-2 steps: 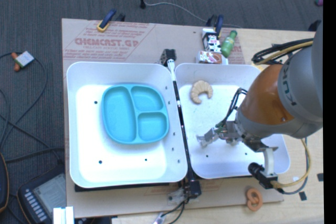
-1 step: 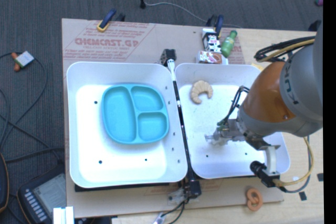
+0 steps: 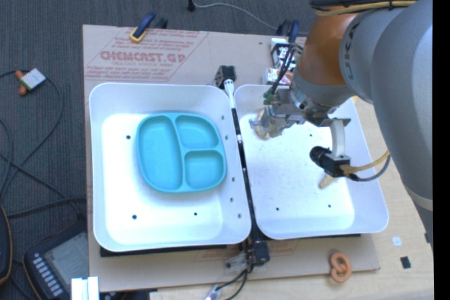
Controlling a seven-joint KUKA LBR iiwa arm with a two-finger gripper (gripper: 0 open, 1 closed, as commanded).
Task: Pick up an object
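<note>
Gripper [image 3: 264, 124] low at right bin's [image 3: 365, 221] far-left corner, finger state unclear; blue divided plate [image 3: 181, 152] in left bin [image 3: 105, 221]; orange ring [image 3: 340, 266] on bench's near edge.

A brown board [image 3: 140, 63] with red print carries two white bins. The right bin [image 3: 337, 218] lies under the gripper [image 3: 266, 124]; the left bin [image 3: 112, 221] sits touching it, to the gripper's left in view. An orange ring [image 3: 340, 266] rests on the board's near edge, well below the gripper.
</note>
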